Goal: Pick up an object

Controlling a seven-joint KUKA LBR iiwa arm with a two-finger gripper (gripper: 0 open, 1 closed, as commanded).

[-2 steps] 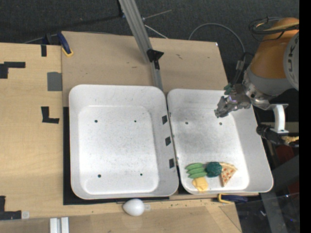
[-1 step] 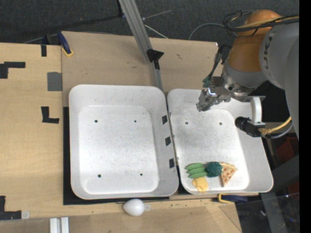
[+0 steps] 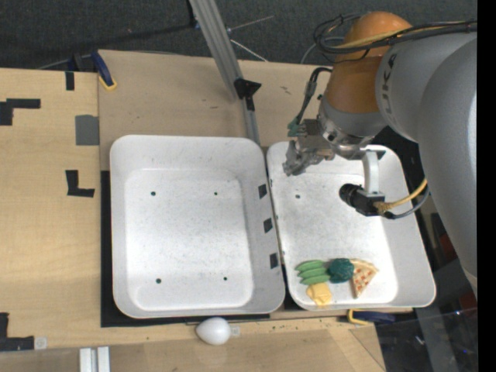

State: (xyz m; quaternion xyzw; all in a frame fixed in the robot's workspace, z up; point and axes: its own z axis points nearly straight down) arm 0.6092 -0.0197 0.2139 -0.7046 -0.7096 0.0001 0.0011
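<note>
We see the grey arm's two-finger gripper (image 3: 295,163) hanging over the right shallow white bin (image 3: 387,208) near its twelve-o'clock rim; whether its tips are parted we cannot tell, the metal blurring together. Four small toy foods, a green pod (image 3: 312,270), dark green lump (image 3: 339,269), yellow piece (image 3: 318,293) and perhaps an orange pizza slice (image 3: 363,277), cluster at six o'clock. The left white bin (image 3: 186,223) sits on a tan wooden bench (image 3: 46,208). A white egg-shaped object (image 3: 214,331) lies outside.
</note>
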